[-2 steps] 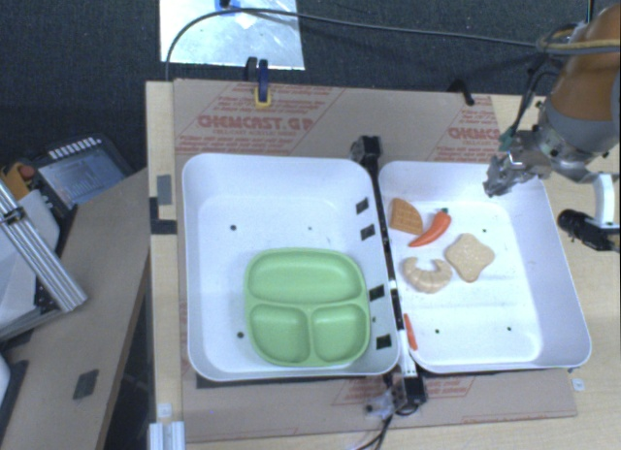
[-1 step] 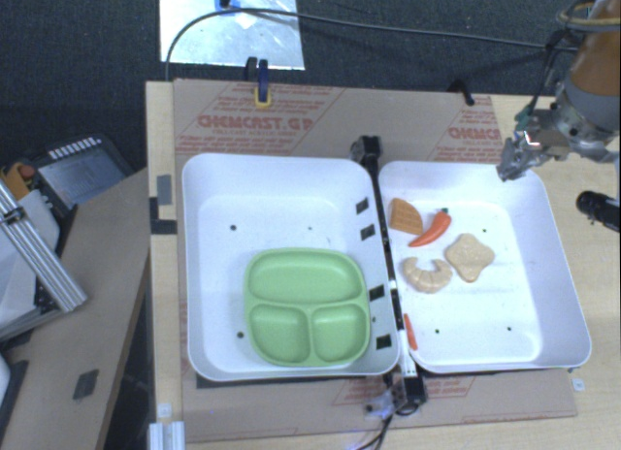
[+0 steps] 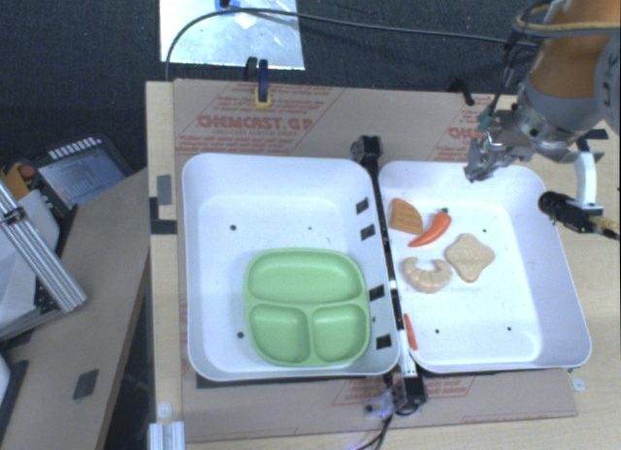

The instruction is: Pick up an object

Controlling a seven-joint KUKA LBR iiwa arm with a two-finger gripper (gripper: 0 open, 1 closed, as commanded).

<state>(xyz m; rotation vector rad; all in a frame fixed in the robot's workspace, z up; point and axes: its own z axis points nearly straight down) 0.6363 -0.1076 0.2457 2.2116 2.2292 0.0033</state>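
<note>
I've got the green tray (image 3: 307, 306) nearest me, sitting in the left bin (image 3: 209, 244) toward its front right, three compartments, long one at the back, two smaller at the front. Next to it, in the right bin (image 3: 543, 332), a thin orange strip (image 3: 410, 332) lies against the left wall near the front. A bit further in, the food pieces are bunched in the left-centre of that bin: pale curled piece (image 3: 427, 274), w/ a tan bread-like slice (image 3: 470, 256) touching its right side. Behind those, a red-orange pepper (image 3: 431, 228) lies at a slant, and an orange wedge (image 3: 406, 215) sits just left of it, close to the divider btwn bins. Furthest back, the claw (image 3: 478, 169) hangs over the rear rim of the right bin, apart from all the food, nothing visible in it; can't tell how far open it is, too blurred from here. Arm (image 3: 572, 50) comes in from top right
</note>
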